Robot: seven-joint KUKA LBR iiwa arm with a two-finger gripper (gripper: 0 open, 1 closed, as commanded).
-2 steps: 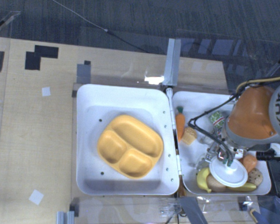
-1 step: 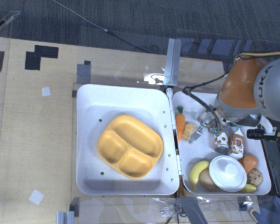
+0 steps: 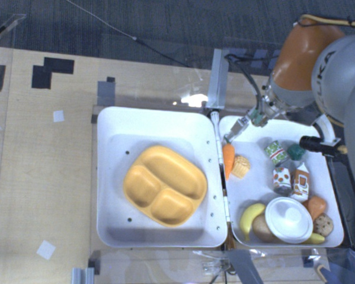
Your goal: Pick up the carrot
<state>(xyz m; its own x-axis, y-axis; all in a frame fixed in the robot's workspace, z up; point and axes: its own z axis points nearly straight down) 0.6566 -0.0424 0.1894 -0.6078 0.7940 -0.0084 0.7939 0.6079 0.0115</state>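
Note:
The carrot [image 3: 227, 159], orange with a dark green top, lies along the left wall of the right bin [image 3: 335, 194], pointing toward the near side. My gripper [image 3: 234, 132] reaches down at a slant from the orange-banded wrist and its tip sits just beyond the carrot's far end, very close to it. Nothing shows the carrot lifted; it rests on the bin floor.
A piece of corn [image 3: 241, 167] lies right of the carrot. Farther right are a green can [image 3: 276, 152], a small carton [image 3: 301, 184], a white bowl [image 3: 289, 218], a banana [image 3: 250, 216] and a cookie [image 3: 323, 224]. The left bin [image 3: 108, 164] holds a yellow divided plate [image 3: 164, 185].

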